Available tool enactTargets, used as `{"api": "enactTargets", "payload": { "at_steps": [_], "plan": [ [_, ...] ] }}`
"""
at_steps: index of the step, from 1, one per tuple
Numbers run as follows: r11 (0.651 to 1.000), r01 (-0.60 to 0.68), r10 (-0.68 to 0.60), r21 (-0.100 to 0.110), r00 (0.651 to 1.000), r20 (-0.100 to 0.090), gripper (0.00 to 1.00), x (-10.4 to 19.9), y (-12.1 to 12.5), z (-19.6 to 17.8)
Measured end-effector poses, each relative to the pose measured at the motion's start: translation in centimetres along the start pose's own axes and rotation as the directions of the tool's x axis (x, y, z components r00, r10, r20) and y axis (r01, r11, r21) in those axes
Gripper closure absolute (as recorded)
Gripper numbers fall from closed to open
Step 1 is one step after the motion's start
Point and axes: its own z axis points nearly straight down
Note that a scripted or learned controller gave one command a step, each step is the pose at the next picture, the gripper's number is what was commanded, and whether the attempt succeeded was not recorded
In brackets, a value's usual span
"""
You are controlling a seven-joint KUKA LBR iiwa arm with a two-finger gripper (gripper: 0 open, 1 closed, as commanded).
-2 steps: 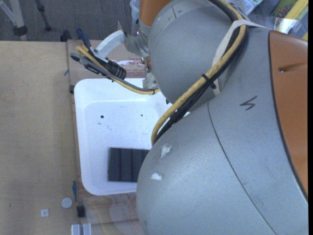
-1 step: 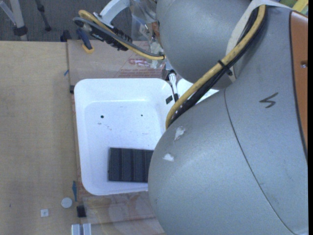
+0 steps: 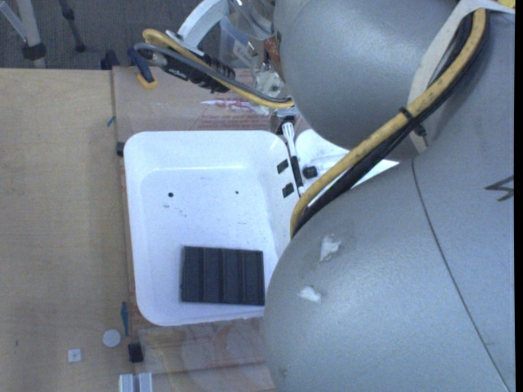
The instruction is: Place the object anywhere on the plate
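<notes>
- While the grey arm (image 3: 392, 284) bulks over the right half of the camera view, the left white bin (image 3: 147, 219) sits in the open on the wooden desk (image 3: 49, 219).
- Dark ribbed slab (image 3: 221, 274) lies flat on the left bin's floor, near-right part; its right edge meets the arm's outline.
- Can't tell whether that slab is the plate or the object.
- How the fingers stand: cannot tell.
- Right bin (image 3: 323, 147): just a white sliver of rim between two arm segments, far of the slab.
- Black clips (image 3: 286, 178) sit on the rim between the bins.
- Yellow cable (image 3: 384, 133) runs along the arm from far right down to the bin rim.
- Black hose (image 3: 188, 65) with yellow trim crosses the far side, beyond the left bin.
- Small grey disc (image 3: 111, 338) and a tiny white square (image 3: 74, 354) lie on the desk, near-left, apart from the bin.
</notes>
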Motion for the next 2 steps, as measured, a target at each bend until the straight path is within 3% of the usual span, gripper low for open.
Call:
{"api": "enactTargets", "payload": {
  "at_steps": [1,2],
  "plan": [
    [0.979,-0.204,0.204,0.002,0.979,0.002,1.00,2.3,1.1,5.6],
    [0.985,0.175,-0.175,0.004,0.985,0.005,1.00,3.4,1.3,5.2]
  ]
}}
